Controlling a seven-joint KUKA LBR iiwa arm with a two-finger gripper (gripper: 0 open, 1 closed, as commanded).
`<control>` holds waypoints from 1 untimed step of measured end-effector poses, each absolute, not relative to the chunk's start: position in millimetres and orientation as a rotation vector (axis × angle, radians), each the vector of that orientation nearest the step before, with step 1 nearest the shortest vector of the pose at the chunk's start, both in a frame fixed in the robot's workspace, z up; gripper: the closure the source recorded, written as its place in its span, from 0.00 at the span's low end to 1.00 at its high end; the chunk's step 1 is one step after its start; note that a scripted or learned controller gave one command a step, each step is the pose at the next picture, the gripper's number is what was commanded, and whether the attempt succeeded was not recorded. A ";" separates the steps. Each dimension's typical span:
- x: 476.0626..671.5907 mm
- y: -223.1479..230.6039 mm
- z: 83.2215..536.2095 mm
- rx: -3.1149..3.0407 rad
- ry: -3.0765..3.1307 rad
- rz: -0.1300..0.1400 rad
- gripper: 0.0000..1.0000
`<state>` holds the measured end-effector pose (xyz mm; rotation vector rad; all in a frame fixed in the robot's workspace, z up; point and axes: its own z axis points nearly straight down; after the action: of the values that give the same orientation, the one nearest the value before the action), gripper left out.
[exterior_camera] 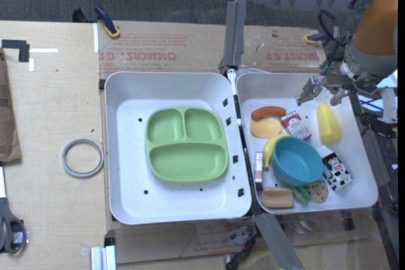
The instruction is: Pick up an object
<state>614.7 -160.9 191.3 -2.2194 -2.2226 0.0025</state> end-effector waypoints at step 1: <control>590.1 -147.8 166.8 -2.559 -1.816 0.005 0.00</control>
<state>590.1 -147.8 166.8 -2.5595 -1.8163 0.0051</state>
